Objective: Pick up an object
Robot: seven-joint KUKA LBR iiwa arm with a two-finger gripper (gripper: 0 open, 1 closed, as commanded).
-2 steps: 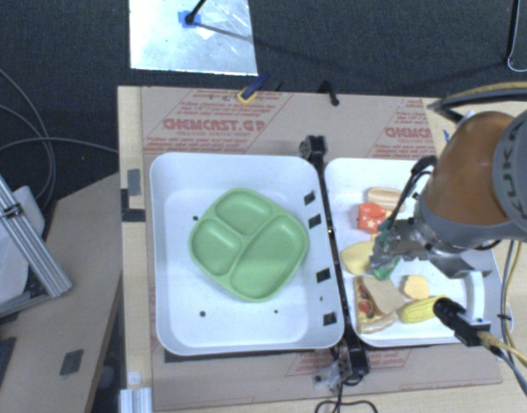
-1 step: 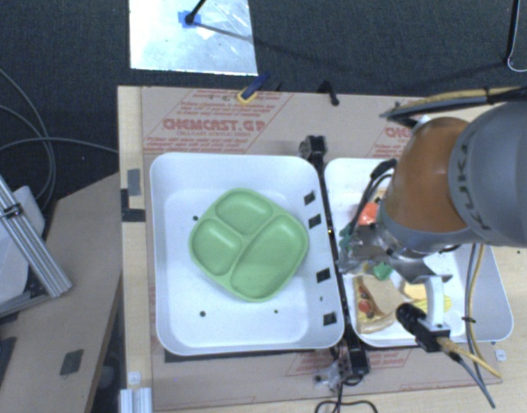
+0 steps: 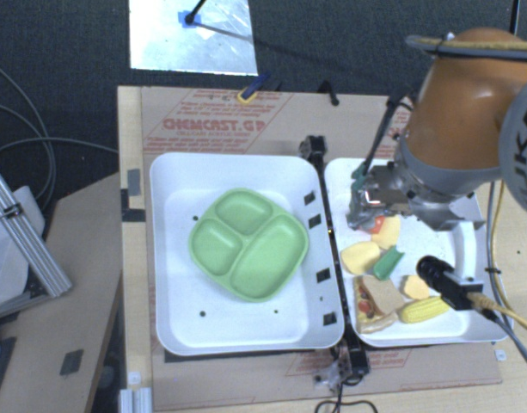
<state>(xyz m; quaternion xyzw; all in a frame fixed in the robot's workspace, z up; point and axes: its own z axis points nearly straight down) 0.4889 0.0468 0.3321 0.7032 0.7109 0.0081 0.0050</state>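
Arm hanging over the right bin, gripper sitting low above a heap of toy food.

The bench (image 3: 211, 119) is carrying two white bins side by side, and the grey and orange arm (image 3: 469, 119) is reaching in from the right over the right bin (image 3: 418, 335). The left bin (image 3: 173, 231) is holding a green divided plate (image 3: 248, 243), lying near its middle. The gripper (image 3: 364, 206) is hovering at the upper left of the right bin; how wide it is standing cannot be told. The toy food is lying just below it: a slice of toast (image 3: 379, 298) and a corn cob (image 3: 424, 310) nearest the front rim, a yellow lump (image 3: 360, 256) and a green piece (image 3: 389, 263) touching each other, and a small red piece (image 3: 387, 227) just beside the gripper, on its lower right.
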